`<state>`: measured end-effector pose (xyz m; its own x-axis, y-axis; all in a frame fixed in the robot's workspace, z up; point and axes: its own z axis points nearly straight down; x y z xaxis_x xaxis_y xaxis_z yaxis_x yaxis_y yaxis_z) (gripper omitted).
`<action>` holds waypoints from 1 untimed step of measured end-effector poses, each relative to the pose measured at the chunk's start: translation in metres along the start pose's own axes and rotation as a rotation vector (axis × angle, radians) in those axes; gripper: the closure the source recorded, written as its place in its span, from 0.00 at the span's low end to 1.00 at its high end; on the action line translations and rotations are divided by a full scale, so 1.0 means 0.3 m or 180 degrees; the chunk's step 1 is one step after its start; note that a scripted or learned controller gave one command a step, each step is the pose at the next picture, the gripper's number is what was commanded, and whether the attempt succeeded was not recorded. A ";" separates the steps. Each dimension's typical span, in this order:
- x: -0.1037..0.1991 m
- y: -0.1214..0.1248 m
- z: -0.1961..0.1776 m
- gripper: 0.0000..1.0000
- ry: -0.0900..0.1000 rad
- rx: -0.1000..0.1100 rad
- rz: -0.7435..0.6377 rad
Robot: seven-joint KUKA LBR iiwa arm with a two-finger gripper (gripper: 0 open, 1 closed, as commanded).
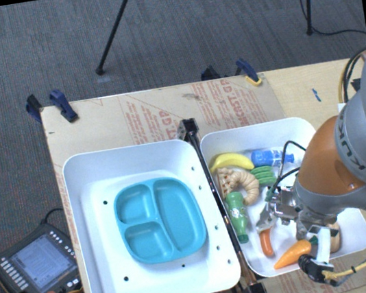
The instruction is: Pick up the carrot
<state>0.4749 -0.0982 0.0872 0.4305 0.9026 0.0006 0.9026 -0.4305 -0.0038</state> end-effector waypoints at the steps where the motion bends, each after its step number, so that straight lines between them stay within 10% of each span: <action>1: 0.018 -0.008 0.000 0.00 0.0000 0.0003 -0.0836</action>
<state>0.4751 -0.0922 0.0871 0.1814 0.9834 0.0017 0.9834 -0.1814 -0.0043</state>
